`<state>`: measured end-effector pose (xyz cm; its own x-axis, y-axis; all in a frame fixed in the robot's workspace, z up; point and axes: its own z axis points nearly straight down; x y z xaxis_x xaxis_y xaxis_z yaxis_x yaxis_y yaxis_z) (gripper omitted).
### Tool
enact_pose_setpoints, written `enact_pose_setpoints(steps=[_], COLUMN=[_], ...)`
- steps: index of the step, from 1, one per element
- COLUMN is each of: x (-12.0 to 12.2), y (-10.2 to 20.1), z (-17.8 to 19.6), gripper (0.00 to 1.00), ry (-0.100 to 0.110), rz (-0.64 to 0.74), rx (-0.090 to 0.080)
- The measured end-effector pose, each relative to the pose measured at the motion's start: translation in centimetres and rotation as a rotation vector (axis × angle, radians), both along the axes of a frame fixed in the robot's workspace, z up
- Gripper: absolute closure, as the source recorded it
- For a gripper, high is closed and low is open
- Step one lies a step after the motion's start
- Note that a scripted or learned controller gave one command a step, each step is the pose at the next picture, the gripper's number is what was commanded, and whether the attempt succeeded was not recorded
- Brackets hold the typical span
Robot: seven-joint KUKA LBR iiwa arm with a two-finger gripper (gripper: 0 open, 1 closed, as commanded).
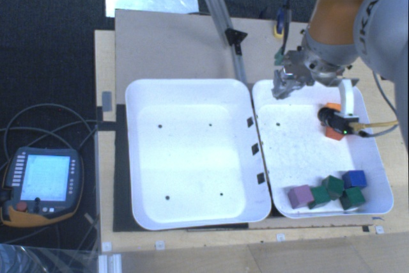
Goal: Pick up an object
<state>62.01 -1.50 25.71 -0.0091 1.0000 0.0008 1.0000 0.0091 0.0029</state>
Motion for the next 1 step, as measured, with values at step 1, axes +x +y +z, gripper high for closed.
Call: enact_pose_setpoints(steps=[1], x=[1.15], y=[5.77], z=[-0.15], gripper=[1.0], ry=[0.0], rz=[0.001], rx=[0.001])
